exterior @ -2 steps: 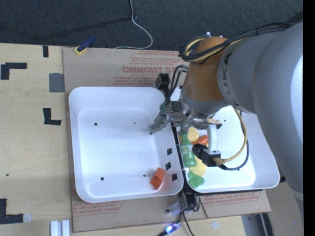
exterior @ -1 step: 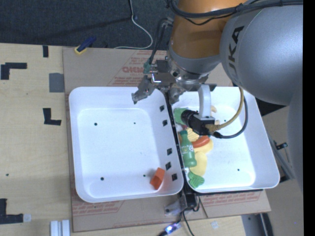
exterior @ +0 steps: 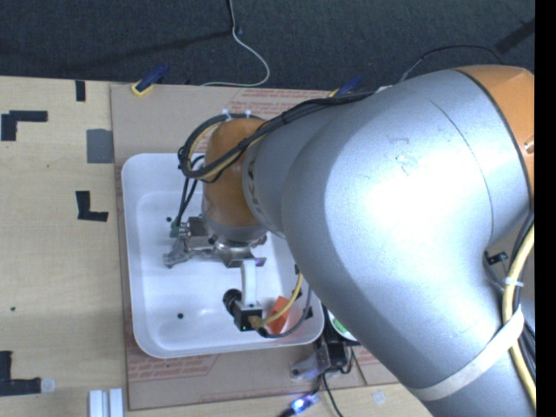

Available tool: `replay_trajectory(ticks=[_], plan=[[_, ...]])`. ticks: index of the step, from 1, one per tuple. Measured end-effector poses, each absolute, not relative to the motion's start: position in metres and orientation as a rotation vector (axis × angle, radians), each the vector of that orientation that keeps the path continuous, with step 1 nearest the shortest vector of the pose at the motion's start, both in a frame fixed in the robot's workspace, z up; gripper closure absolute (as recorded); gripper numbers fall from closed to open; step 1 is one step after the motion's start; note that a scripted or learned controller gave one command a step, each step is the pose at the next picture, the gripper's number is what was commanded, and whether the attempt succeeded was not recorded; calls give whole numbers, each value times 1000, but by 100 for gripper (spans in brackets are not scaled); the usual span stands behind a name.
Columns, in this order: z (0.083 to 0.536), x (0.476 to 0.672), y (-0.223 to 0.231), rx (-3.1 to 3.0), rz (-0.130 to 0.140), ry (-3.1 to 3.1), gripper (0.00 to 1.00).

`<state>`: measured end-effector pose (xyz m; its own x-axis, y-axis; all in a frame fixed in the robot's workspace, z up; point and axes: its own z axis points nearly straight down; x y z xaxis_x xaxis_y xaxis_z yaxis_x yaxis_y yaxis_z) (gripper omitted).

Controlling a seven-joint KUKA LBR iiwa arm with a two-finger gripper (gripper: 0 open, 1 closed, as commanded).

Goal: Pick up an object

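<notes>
While pincer (exterior: 185, 248) hangs low in white bin (exterior: 148, 285), centre left of frame, approach step seems in hand; its opening and hold: cannot tell. Next: settle over object, close, lift.

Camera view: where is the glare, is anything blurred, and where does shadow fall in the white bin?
In the camera view, a broad soft glare lies on the large glossy grey arm shell; its near edges look slightly soft; the shallow white plastic bin is bright, almost washed out on its bare floor, with a faint shadow under the orange wrist section.
</notes>
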<state>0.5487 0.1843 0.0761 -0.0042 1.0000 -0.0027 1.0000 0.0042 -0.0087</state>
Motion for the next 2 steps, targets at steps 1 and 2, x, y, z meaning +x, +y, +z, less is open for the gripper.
replay_trajectory(ticks=[1, 2], plan=[[94, 550, 183, -2216, 8, -2220, 100], [336, 523, 196, -2218, -18, -2230, 100]])
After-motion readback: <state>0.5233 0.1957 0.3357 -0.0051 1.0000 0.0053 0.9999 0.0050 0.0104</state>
